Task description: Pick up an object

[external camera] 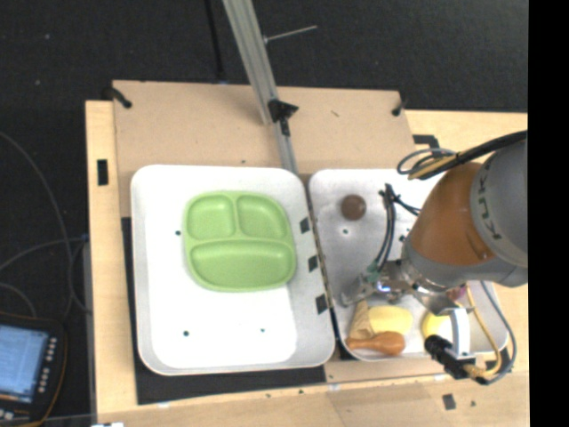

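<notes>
The worktop [222, 123] carries two white bins. The left bin [160, 327] holds a green divided plate [240, 241] in its far half. The grey and orange arm [462, 225] reaches over the right bin [333, 189]. The gripper [382, 285] is low above a pale yellow object [391, 318] and an orange object [378, 342]; I cannot tell the state of its fingers. A small brown ball [354, 206] lies at the far side.

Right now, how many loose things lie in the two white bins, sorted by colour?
Green: 1, the divided plate in the left bin.
Brown: 1, the small ball in the right bin.
Pale yellow: 2, one lump, another.
Orange: 1, a carrot-like piece.
Total: 5
</notes>
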`<state>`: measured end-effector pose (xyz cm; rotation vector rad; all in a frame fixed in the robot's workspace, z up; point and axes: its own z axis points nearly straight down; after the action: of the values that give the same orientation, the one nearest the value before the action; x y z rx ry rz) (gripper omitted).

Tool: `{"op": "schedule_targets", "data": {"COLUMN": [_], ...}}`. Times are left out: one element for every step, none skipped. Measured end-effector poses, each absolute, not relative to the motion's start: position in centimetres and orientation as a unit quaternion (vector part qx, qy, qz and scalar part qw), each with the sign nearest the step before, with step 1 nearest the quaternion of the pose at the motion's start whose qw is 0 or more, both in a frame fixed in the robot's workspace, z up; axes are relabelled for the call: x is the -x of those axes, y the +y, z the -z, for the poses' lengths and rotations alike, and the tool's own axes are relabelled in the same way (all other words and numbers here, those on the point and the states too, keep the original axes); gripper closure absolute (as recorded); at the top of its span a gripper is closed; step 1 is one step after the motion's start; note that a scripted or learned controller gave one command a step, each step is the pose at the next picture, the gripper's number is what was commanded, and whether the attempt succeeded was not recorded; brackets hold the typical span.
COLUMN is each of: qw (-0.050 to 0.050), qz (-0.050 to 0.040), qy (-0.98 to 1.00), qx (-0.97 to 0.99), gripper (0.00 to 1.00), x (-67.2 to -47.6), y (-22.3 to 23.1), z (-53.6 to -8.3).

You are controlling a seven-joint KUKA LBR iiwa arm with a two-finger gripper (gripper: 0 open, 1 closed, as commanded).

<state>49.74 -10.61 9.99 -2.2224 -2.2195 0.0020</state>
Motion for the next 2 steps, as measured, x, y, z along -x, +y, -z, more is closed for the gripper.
{"op": "schedule_targets", "data": {"qw": [-0.002,-0.004], "qz": [0.0013,0.0022], "qy": [-0.705,-0.708], "qx": [0.709,0.706], "gripper": [1.00,1.00], "x": [-49.9,-50.1], "y": [-10.7,-11.0], "z": [-11.2,-17.6]}}
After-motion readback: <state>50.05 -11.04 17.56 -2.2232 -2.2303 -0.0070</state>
